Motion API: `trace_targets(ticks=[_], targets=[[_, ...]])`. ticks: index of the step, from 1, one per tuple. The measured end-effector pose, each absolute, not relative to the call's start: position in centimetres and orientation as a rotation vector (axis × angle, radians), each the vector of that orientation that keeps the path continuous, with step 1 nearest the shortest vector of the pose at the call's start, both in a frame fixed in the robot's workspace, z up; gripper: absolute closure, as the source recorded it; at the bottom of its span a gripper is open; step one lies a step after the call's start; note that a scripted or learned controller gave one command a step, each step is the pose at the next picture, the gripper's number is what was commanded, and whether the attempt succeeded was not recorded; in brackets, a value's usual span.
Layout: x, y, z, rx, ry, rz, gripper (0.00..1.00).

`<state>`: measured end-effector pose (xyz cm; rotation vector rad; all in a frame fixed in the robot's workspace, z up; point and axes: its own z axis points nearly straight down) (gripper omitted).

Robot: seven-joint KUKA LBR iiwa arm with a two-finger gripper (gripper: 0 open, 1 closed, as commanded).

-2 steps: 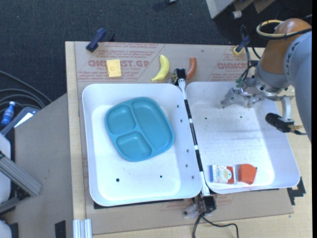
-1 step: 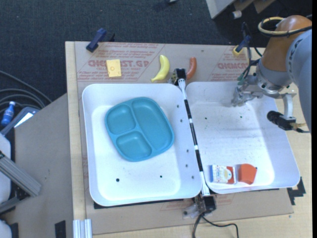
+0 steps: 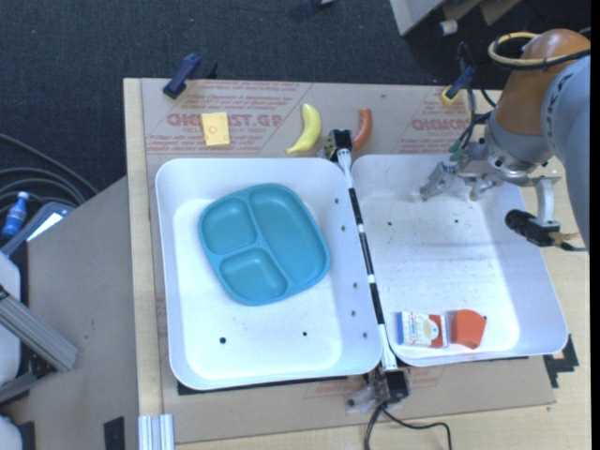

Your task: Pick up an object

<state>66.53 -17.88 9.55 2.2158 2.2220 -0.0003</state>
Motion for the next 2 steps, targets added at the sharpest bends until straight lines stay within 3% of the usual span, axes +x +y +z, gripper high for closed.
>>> trace_targets(ticks=[1, 2], targets=[[66.61, -17.88, 10.61, 2.212, 2.22, 0.0, 1.0], [66.61, -17.86, 10.59, 2.212, 2.221, 0.0, 0.0]])
